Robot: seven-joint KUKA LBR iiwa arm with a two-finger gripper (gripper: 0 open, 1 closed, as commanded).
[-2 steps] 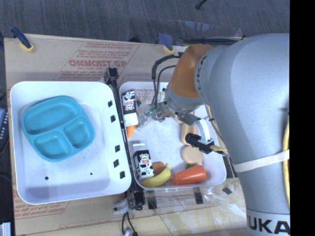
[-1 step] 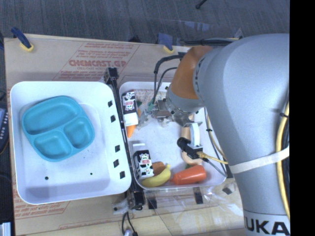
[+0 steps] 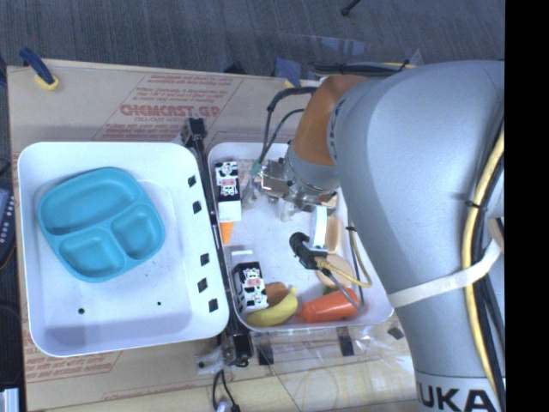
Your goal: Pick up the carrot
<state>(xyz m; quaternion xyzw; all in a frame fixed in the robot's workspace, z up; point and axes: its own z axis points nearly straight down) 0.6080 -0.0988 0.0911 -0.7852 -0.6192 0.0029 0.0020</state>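
tool (image 3: 296, 194): over the far half of the right bin (image 3: 283, 260). Grip state: we cannot tell, the wrist hides it. We see nothing held.
carrot (image 3: 330, 307): well apart from the tool, toward the view's bottom. It lies flat along the bin's near wall, with the arm overhanging its right end.
banana (image 3: 273, 310): just beside the carrot's left end, looks touching.
cow-print box (image 3: 250, 283): between tool and banana, against the banana.
blue plate (image 3: 99, 221): far off to the tool's left, in the left bin (image 3: 34, 316). We can ignore it.
step: we judge the approach to the carrot is not yet made.
how: we'd descend on the carrot's mid-length and grip across its short axis. Bias away from the banana so only the carrot is caught.
risk: the near wall leaves little room on that side. We'd go down slowly and square.
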